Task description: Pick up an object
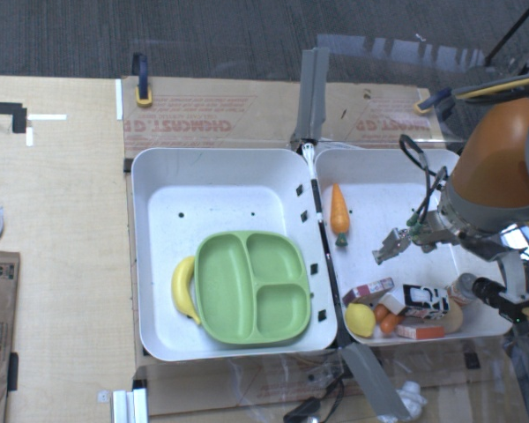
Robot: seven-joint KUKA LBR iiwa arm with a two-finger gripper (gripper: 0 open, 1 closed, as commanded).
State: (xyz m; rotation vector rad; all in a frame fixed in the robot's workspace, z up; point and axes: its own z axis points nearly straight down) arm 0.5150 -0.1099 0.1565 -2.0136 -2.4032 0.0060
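The left bin (150,236) held a green divided plate (249,286) with a banana (185,289) touching its left edge. The right bin (370,161) held a carrot (338,210) near its far left wall, long axis running far to near, its green stem end pointing near. At the near wall lay a lemon (360,321), a small tomato (387,323) and some packets (421,302). The gripper (390,247) hung above the bin's middle, right of the carrot and apart from it; whether its fingers were spread or closed could not be told.

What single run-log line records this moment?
arm: over right bin | gripper: nothing visibly held | nearest: carrot | left bin: green tray, banana
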